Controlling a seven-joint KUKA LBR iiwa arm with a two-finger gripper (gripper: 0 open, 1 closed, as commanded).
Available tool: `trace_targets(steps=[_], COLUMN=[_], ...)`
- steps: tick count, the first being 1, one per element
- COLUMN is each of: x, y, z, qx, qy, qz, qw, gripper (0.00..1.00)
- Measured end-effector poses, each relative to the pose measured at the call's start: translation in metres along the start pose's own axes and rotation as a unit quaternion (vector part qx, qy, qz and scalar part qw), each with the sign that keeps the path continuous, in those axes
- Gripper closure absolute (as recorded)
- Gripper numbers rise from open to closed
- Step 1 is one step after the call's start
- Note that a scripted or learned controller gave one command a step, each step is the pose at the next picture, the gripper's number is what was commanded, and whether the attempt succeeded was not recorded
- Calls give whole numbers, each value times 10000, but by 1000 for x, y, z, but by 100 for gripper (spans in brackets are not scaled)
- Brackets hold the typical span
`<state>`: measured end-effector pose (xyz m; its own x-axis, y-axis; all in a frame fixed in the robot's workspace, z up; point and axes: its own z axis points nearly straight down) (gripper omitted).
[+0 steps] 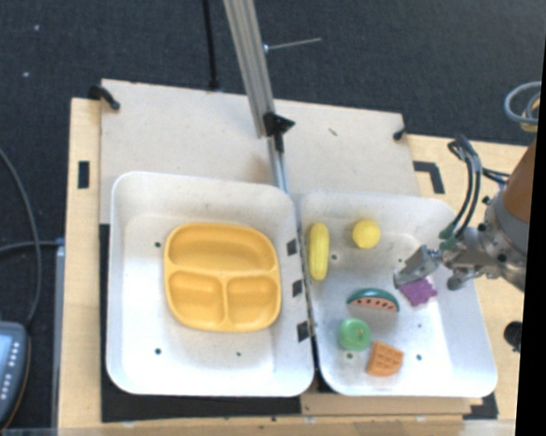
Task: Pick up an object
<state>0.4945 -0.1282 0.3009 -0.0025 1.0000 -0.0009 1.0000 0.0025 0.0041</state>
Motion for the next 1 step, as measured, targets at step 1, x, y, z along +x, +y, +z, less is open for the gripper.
trace_targets(steps=[1], x=[0], y=[0], z=[0], qx=[0], qy=[2], qz=[9], qw=[10000], gripper=[0])
